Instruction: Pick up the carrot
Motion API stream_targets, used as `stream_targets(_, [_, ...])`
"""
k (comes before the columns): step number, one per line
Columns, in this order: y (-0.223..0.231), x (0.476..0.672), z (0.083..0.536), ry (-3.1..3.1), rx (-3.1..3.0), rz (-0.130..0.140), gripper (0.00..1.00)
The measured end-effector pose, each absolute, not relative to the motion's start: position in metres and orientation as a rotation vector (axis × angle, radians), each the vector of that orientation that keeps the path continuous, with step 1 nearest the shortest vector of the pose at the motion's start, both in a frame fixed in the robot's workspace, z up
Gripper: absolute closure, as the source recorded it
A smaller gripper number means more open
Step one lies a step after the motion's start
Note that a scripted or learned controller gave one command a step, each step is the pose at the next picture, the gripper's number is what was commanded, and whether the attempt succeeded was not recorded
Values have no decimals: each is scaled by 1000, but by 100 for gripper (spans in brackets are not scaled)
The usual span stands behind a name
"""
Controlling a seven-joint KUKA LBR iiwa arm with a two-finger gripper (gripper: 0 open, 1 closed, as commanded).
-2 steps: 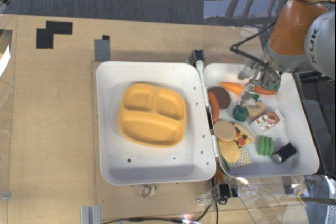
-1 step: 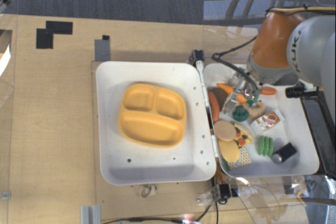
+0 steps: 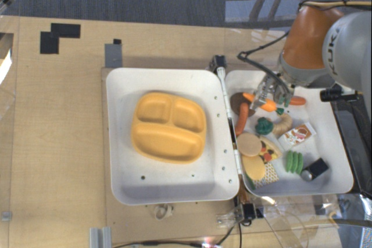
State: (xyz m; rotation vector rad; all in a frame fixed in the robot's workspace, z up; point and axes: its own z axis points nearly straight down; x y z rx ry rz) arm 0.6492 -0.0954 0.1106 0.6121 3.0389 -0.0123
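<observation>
A pale wooden bench (image 3: 58, 125) carries two white bins; the left bin (image 3: 116, 125) holds a yellow divided tray (image 3: 170, 127). In the right bin (image 3: 340, 148), among toy foods, the carrot (image 3: 242, 119) lies near the left wall. The gripper (image 3: 268, 97) sits just beside it over an orange piece (image 3: 263, 104); whether it is clenched cannot be told.

The right white bin (image 3: 340, 142) is crowded with small toy foods; the yellow divided plastic tray (image 3: 170, 126) fills mid left bin (image 3: 119, 125), margins open.
</observation>
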Motion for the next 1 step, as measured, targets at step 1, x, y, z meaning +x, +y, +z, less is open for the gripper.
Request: stream_targets(1, [-44,594,190,2974,965,7,100])
